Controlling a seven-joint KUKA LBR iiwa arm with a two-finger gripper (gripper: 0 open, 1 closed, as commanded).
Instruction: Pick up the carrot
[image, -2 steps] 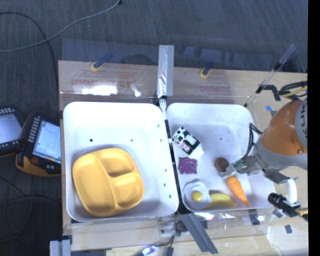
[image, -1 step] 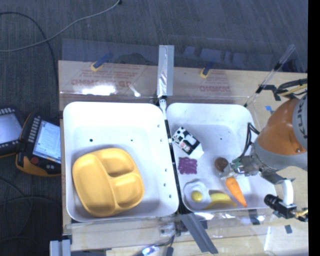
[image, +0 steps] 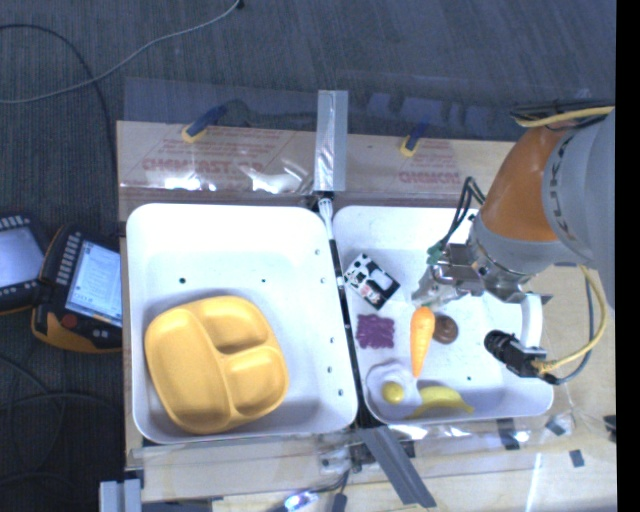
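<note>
So, nearest the camera in the right bin: banana along the front wall, touching a small cup at its left end. Just behind them the carrot lies flat on the bin floor, long axis near-far, thick end far, tip pointing toward the banana. Purple grapes just left of it, small brown round thing just right, touching or nearly so. Black-and-white box further back left. Gripper sits directly behind the carrot's thick end, slightly right of it, very close; carrot is not between the fingers. Whether the fingers are apart or together can't be told from this angle, wrist blocks it. Judgement: the pick turns on a short move toward the front and a bit left, with the fingers closing across the carrot's width, not along it. Left bin holds a yellow divided tray, well apart.
</note>
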